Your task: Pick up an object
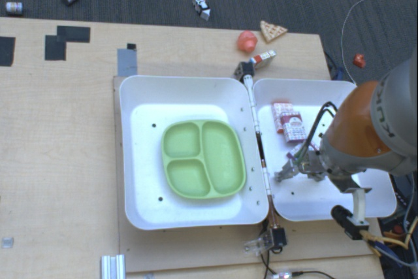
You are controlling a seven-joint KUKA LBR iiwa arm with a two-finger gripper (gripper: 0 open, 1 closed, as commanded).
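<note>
A red and white packet (pixel 289 121) lies flat in the right bin (pixel 339 91), near its back left. My gripper (pixel 287 172) is low over the same bin's left half, in front of the packet and a short way from it. The grey arm with its orange band (pixel 356 131) covers most of the bin's right side. A small greenish bit (pixel 298 155) shows beside the gripper, too small to identify. A green three-part plate (pixel 204 159) rests in the middle of the left bin (pixel 140 140).
Behind the bins on the bench are a red ball (pixel 247 41), a pizza-slice toy (pixel 273 30) and a small red-tipped stick (pixel 262 58). Small odd items lie on the dark carpet beyond. A black cable (pixel 321 119) loops off the wrist.
</note>
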